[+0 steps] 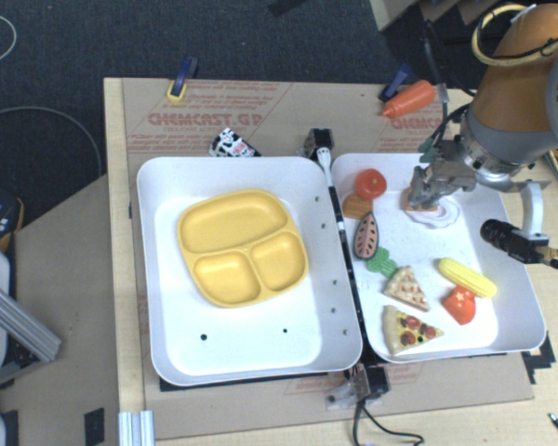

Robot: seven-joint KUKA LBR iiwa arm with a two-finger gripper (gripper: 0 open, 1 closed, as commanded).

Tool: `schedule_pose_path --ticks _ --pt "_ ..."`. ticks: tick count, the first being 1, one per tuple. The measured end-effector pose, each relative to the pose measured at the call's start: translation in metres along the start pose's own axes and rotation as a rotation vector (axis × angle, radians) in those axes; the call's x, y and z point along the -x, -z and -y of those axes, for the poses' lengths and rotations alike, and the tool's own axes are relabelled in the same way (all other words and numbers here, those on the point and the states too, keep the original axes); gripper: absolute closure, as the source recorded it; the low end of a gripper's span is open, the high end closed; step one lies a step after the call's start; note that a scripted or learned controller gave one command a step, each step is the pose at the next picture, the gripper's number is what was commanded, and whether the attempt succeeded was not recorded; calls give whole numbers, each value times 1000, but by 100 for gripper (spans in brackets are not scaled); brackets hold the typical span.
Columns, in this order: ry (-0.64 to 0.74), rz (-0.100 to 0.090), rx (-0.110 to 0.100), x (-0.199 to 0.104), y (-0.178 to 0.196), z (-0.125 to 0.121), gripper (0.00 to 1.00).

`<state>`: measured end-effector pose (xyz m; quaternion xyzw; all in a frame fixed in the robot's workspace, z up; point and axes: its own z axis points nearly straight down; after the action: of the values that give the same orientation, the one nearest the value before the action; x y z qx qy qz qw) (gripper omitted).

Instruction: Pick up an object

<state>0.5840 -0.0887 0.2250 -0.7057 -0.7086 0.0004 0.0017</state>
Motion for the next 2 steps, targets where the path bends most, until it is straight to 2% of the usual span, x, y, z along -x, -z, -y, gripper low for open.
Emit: schedule_pose_path --ticks 1,2 --pt "0 1 0 -55 -1 0 100" --pt "1 0 -1 -106 -12 16 100"
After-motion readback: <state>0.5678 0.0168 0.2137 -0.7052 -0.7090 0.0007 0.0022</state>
